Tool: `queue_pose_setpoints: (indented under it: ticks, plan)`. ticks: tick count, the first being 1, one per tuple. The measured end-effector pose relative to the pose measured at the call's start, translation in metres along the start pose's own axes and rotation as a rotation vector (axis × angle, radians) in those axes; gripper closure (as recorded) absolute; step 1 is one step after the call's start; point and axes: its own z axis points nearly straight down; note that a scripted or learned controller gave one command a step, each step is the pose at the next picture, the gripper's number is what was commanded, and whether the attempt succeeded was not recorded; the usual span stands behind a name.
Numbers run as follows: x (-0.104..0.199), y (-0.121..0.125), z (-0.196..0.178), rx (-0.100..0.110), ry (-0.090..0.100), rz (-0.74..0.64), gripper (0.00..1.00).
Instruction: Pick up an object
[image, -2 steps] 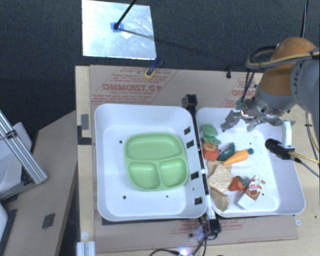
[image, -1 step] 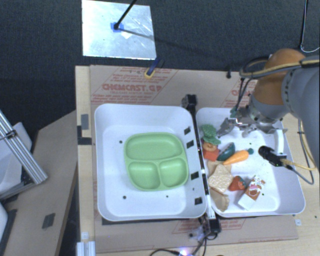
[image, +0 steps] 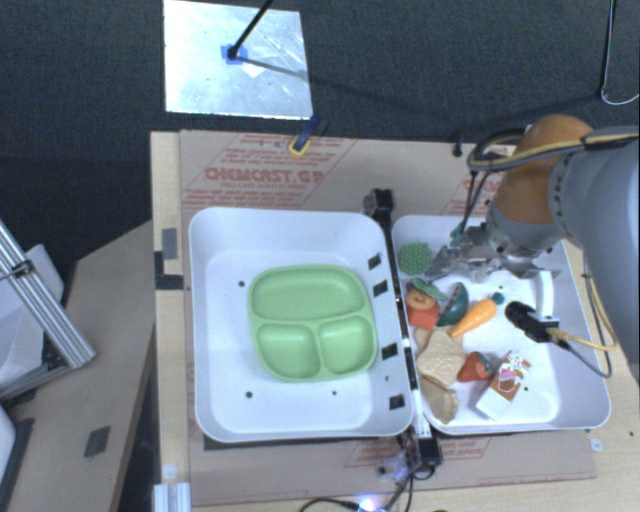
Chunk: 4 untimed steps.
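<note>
The right bin (image: 580, 400) holds a pile of toy food: a green round knobbly piece (image: 414, 257), a red and orange piece (image: 422, 306), a dark teal piece (image: 456, 298), an orange carrot (image: 475, 315), a tan bread slice (image: 440, 360), a red strawberry-like piece (image: 473, 367) and a small white carton (image: 500, 388). My gripper (image: 447, 262) reaches in from the right, low over the bin's far left part. It sits just right of the green piece and above the teal one. I see nothing held in it.
The left bin (image: 220, 260) carries a light green divided plate (image: 310, 322). A black part with a cable (image: 525, 318) and a white tube (image: 544, 293) hang off the arm over the right bin. A black divider (image: 393, 300) runs between the bins.
</note>
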Motion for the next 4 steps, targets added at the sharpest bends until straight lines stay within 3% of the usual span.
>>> queue_pose_setpoints:
  ticks: [1, 4]
  plan:
    - [0.0, 0.0, -0.011, 0.0, 0.001, 0.0, 1.0]
    - [0.0, 0.0, -0.142, -0.001, 0.0, -0.003, 1.0]
